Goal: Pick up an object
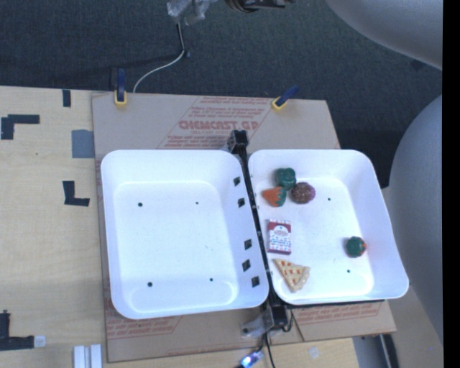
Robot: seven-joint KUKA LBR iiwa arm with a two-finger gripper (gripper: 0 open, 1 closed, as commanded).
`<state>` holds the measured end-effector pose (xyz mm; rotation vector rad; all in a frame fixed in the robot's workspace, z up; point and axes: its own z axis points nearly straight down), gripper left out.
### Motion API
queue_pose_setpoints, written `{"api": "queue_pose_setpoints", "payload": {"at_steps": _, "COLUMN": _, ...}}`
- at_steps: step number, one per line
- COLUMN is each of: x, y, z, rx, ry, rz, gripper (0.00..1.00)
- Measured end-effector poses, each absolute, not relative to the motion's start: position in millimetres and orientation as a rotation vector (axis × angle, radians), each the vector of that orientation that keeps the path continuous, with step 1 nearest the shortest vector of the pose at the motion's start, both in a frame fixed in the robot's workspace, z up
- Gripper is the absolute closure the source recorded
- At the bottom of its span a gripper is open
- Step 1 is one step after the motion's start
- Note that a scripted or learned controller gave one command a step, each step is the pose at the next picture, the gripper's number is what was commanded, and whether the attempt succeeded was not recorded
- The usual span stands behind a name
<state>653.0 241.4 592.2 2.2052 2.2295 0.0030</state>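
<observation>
The right bin [363, 172] holds several small items. A green piece [285, 177], an orange-red piece [274, 195] and a dark red round piece [302, 192] cluster near its back left. A red and white packet [279, 236] lies by the left wall, and a tan waffle-like wedge [291, 274] sits near the front left. A small green ball [355, 246] rests at the right. My gripper [189, 8] shows as a grey shape at the top edge, well beyond the bins and over the dark floor.
The left bin [115, 172] adjoins the right one on a cardboard sheet [208, 122] clamped at the back. The grey arm [424, 144] curves along the right side. A white cable [154, 72] runs behind the board.
</observation>
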Motion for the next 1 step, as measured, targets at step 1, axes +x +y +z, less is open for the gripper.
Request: {"api": "queue_pose_setpoints", "payload": {"at_steps": 1, "x": 653.4, "y": 242.9, "z": 601.8, "rx": 2.203, "ry": 2.225, "rz": 0.015, "gripper": 1.00}}
